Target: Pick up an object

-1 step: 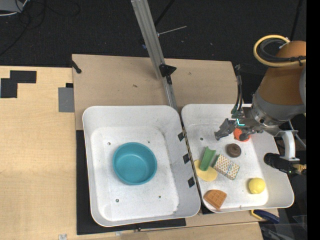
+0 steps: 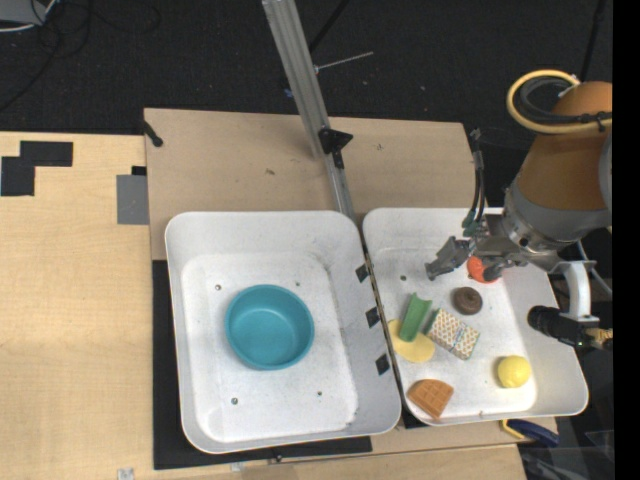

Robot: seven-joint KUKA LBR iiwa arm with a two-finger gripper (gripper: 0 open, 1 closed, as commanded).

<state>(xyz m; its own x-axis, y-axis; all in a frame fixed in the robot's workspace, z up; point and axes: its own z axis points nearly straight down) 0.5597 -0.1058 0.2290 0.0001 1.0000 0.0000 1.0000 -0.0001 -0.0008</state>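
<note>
Hovering over the right bin [image 2: 560, 393], gripper [image 2: 478, 258] sits just above a small red-orange object [image 2: 489, 270]; jaw state cannot be told (partly hidden). Judged light, rigid, possibly round; pinch across its middle

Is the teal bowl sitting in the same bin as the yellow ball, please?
No, the teal bowl sits in the left bin, while the yellow ball lies in the right bin.
</note>
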